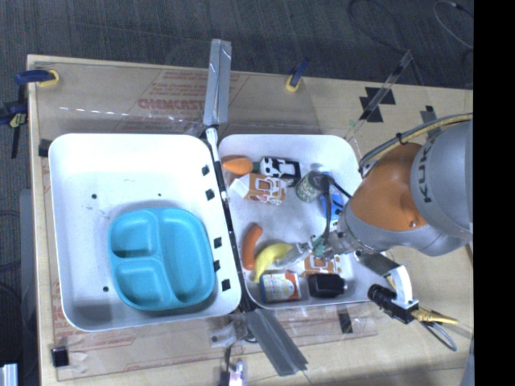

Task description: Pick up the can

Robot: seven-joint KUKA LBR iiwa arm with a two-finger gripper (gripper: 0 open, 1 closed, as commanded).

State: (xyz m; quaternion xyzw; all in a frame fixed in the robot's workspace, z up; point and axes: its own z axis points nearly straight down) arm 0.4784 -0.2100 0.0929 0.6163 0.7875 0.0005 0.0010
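While the left white bin [72, 215] bears just a turquoise plastic tray with three compartments [161, 257], the right white bin [278, 145] is crowded. Along its left side lie an orange rounded piece [236, 166], a small brown-and-white carton [265, 189], a reddish sausage-shaped piece [251, 244] and a yellow banana [272, 254]. Further right, near the far wall, stands a black-and-white cow-patterned box [279, 167], and just beside it lies the can [309, 187], a small greenish-grey metal cylinder with its rim towards the camera. By the near wall sit a brown-labelled bottle [283, 286] and a dark squat container [327, 285].

The can looks light, stiff and smooth, so probably slippery and apt to roll; across its curved sides, at mid-length, seems the best hold.

The gripper [324, 246] hangs low in the bin, below the can and apart from it, over an orange-and-white packet [319, 260]. Whether its claw is spread or closed I cannot tell, nor any contact.
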